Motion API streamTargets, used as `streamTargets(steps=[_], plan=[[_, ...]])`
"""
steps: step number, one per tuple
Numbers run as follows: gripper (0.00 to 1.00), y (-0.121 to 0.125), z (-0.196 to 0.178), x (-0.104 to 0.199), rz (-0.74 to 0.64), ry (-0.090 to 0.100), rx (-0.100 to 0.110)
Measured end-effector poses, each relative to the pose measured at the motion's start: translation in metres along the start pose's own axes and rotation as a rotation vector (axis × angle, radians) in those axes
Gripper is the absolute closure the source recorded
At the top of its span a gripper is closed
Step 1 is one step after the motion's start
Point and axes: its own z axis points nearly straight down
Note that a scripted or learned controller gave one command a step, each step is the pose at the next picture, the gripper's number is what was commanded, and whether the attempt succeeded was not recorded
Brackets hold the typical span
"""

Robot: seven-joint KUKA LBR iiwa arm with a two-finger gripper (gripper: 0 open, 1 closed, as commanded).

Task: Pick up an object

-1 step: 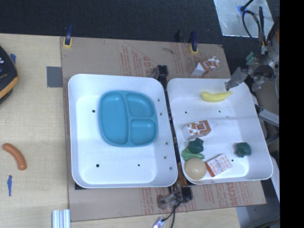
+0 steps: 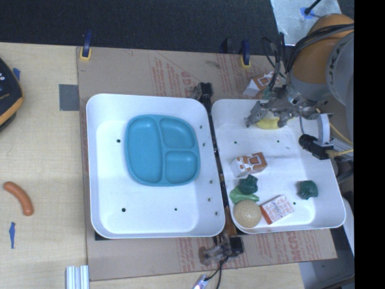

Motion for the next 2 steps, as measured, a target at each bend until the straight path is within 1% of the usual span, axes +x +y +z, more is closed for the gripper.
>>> streamTargets(steps=[1, 2], plan=[[0.00, 0.003, 0.042, -0.068, 0.003, -0.001, -0.004], [0.00, 0.004, -0.058, -0.005, 0.001, 0.001, -0.006]])
